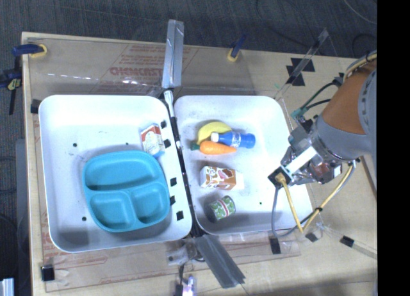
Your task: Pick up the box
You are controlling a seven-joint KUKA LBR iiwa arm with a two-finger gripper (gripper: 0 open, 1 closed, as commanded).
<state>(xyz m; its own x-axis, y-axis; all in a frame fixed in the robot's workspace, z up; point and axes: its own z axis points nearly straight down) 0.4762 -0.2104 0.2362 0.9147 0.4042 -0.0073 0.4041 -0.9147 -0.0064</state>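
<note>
Pincer (314, 165) at right bin (269, 106) rim, blurred, open or closed unclear; box (218, 177) well apart.

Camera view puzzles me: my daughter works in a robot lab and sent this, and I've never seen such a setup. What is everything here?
One camera fixed overhead looks down at a slant. The grey and orange thing at the right is a robot arm. Its gripper, a two-finger hand, is over the right edge of the right bin. The left bin holds a blue divided tray and a small red-and-white carton. The right bin holds a banana, a blue bottle, a carrot, a brown-and-white box and a green can. All these lie in the bins; nothing looks held.
</note>
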